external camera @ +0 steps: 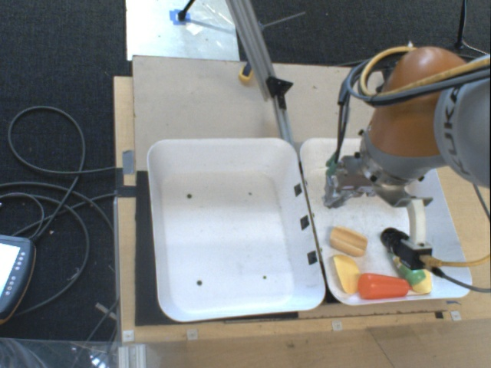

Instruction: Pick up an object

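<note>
Two white bins sit side by side; in the right bin I see a bread roll, a yellow wedge and an orange carrot clustered toward 6 o'clock, with the gripper hovering at their 12 o'clock, grip state I cannot tell

Arm casing: large dark letters run vertically on the grey shell at the right edge; they appear to spell "KUKA", partly cut off by the frame.
Handheld pendant: lit screen at the left edge; contents too small to read.
Bins, bench, toy items: no legible text, labels or numbers.
</note>
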